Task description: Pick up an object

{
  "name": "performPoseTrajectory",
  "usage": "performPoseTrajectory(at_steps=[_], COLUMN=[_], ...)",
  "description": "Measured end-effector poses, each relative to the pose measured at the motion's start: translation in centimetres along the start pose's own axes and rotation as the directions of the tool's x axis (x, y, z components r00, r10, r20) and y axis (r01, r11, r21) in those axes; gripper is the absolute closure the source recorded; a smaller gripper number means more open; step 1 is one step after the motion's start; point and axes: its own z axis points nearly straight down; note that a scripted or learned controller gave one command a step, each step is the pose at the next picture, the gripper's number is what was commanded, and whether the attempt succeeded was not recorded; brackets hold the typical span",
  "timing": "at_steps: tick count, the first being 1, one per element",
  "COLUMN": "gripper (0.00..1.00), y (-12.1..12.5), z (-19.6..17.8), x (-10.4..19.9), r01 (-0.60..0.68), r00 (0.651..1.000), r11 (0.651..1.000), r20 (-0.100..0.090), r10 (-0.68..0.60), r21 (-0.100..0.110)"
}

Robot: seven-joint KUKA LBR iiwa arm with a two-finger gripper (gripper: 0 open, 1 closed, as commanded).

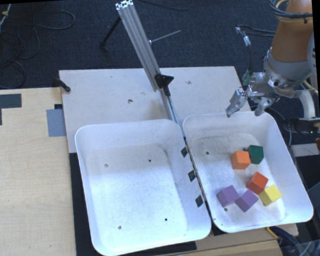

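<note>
Camera view: the gripper (247,102) hangs above the far rim of the right bin (287,142), fingers spread, pinching nothing. This looks like the approach step. Below and toward the near side lie 6 blocks; the orange block (240,160) is closest. Next: descend and centre over it.

Two bins (90,158) sit side by side. Six blocks: two purple (227,195), two orange (240,160), one green (256,154), one yellow (270,194).
</note>
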Motion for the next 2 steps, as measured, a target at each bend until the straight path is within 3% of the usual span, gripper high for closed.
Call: performPoseTrajectory(at_steps=[1,2], gripper=[0.0,0.0], y=[-7.8,-4.7], z=[11.1,14.9], x=[-1.9,-2.6], r01=[-0.009,-0.007], r00=[1.0,1.0], r11=[1.0,1.0], r20=[-0.002,0.0], r10=[0.009,0.007], r21=[0.01,-0.003])
